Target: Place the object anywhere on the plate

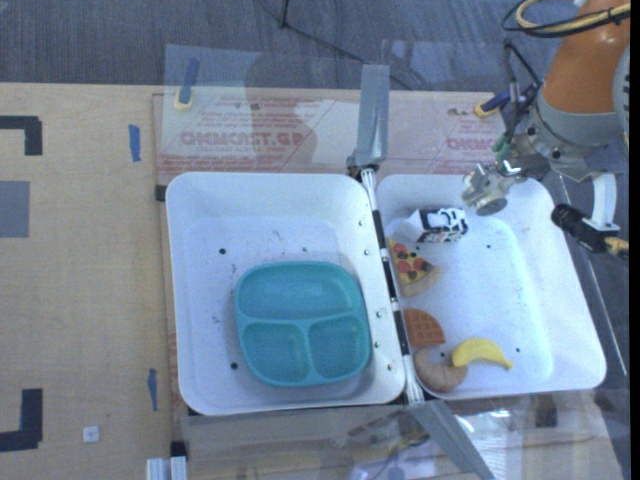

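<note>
A teal plate (300,323) with three compartments lies in the left bin (200,228), toward its front. The right bin (540,298) holds a small black-and-white toy (441,224) near its far left, a pizza slice (410,266) by the left wall, a brown waffle (423,326), a yellow banana (480,353) and a tan round pastry (438,371) at the front. My gripper (487,192) hangs over the far part of the right bin, just right of and above the black-and-white toy. Nothing shows in its grasp.
A grey divider bar (373,118) runs back from between the two bins. The arm's orange band (590,43) and cables sit at the upper right. Cardboard lies behind the bins. The right half of the right bin floor is bare white.
</note>
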Controlling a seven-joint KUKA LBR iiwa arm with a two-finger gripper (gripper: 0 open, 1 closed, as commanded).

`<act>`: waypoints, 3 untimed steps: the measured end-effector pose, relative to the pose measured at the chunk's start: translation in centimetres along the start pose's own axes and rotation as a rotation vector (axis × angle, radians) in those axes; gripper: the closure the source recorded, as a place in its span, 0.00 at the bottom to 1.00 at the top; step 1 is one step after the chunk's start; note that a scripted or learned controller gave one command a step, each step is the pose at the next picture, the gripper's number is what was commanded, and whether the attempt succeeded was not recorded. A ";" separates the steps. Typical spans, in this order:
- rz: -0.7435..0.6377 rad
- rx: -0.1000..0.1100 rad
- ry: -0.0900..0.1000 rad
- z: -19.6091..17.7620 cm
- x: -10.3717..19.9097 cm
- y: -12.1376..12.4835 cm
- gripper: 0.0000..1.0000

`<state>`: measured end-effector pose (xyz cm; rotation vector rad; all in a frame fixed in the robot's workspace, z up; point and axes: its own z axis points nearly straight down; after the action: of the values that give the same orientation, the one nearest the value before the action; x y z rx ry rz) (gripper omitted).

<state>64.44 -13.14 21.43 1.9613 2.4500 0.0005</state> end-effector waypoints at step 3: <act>-0.410 0.001 0.003 2.2 23.3 -5.1 1.00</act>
<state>54.40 8.45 19.19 1.4225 2.8008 0.0020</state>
